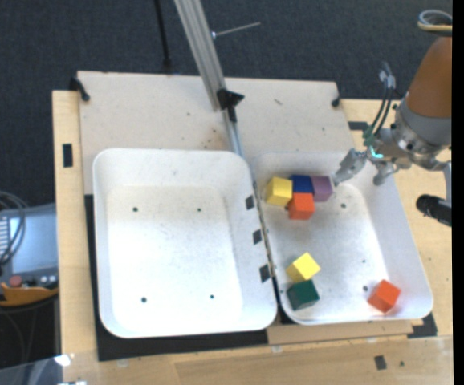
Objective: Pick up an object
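My gripper (365, 171) hangs over the upper right corner of the right bin (400, 239), open, with nothing between its fingers (347, 168). Just to its left sits a tight cluster: a purple cube (321, 187), a blue cube (302, 184), a yellow cube (278, 191) and an orange cube (300, 206). Lower in the same bin lie a second yellow cube (303, 266), a green cube (303, 294) touching it, and a second orange cube (384, 295) near the lower right corner.
The left bin (103, 239) stands beside the right one. A slanted aluminium post (202, 46) rises from behind the bins' shared edge. A control pendant (19, 255) with cables lies off the bench at the left.
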Robot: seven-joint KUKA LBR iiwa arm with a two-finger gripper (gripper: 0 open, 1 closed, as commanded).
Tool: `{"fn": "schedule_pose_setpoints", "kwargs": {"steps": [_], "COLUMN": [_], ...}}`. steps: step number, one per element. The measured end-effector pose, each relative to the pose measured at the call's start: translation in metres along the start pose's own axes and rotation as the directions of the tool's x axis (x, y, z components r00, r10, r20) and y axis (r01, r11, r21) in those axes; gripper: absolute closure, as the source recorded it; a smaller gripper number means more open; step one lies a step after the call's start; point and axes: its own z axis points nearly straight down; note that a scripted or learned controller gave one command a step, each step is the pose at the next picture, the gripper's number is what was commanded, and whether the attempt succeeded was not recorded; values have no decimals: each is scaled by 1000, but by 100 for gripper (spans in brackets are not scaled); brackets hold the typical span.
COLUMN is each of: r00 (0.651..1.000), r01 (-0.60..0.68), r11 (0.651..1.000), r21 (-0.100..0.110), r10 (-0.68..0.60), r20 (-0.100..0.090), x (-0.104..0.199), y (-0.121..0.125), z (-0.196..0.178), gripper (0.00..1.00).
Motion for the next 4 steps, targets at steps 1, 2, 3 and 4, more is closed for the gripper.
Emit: {"fn": "schedule_pose_setpoints", "kwargs": {"steps": [1,2,3,4], "r00": [1000,1000,1000,1000], "r01": [2,-4,-5,-7], "r11": [1000,1000,1000,1000], "r21": [-4,1,1,-4], "r10": [-2,4,5,7], "r20": [3,5,6,7], "x": [0,0,-11,-14], "y": [1,-10,-9,-9], "z": [-3,46,104,130], "gripper": [0,0,0,0]}}
